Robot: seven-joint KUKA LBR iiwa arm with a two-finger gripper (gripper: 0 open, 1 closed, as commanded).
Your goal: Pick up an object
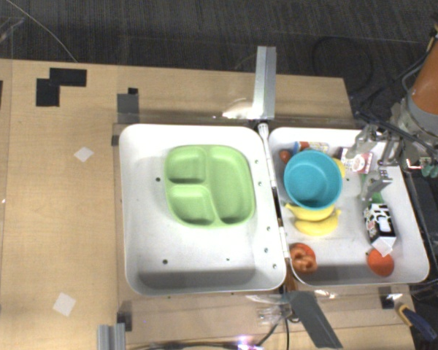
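Observation:
My gripper [377,175] hangs over the right side of the right bin [416,239], above its floor. Just below it in the view lies a small black-and-white object [379,220], and further down an orange ball-like fruit [380,262]. To its left, a blue bowl [313,179] sits on a yellow object [315,222]. A small pink-and-white item [356,162] lies close beside the gripper on its left. A red-orange fruit [302,257] rests at the bin's front left corner. Nothing visibly hangs from the gripper.
The left bin [142,217] holds a green divided plate [207,184]. A metal post [266,82] stands behind the wall between the two bins. A small red item [285,155] lies at the back left of the right bin.

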